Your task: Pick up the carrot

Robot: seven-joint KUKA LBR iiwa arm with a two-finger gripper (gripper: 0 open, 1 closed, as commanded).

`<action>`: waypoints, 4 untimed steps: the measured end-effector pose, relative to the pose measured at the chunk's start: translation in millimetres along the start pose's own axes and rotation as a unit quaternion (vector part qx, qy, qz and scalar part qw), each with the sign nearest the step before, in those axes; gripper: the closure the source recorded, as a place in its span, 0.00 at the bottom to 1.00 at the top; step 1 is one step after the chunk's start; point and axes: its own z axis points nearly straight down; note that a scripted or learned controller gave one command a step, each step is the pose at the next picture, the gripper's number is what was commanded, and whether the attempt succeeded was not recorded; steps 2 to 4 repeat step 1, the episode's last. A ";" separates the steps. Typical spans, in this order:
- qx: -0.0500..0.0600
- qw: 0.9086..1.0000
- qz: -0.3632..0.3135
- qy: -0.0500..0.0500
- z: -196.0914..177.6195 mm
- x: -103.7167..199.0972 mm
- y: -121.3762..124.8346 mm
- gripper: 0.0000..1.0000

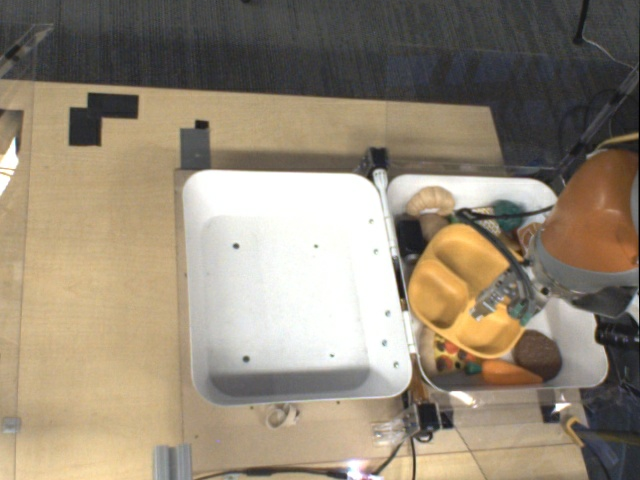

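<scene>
The carrot (510, 373) is orange and lies flat along the front wall of the right bin (588, 373). It sits just below a yellow divided dish (455, 278) and touches a dark brown rounded object (538, 353). My gripper (493, 304) hangs over the dish's right front part, above and slightly left of the carrot, apart from it. The grey arm with its orange band (595, 223) covers the bin's right side.
The left bin (290, 288) stands beside the right one. In the right bin a beige mushroom-like item (430, 201) and a green item (505, 210) lie at the back. Small colourful pieces (450, 356) sit left of the carrot.
</scene>
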 end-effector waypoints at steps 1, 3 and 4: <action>0.005 0.995 0.099 0.006 -95.5 -6.9 22.7 1.00; 0.005 0.995 0.099 0.006 -95.5 -6.9 22.7 1.00; 0.005 0.995 0.099 0.006 -95.5 -6.9 22.7 1.00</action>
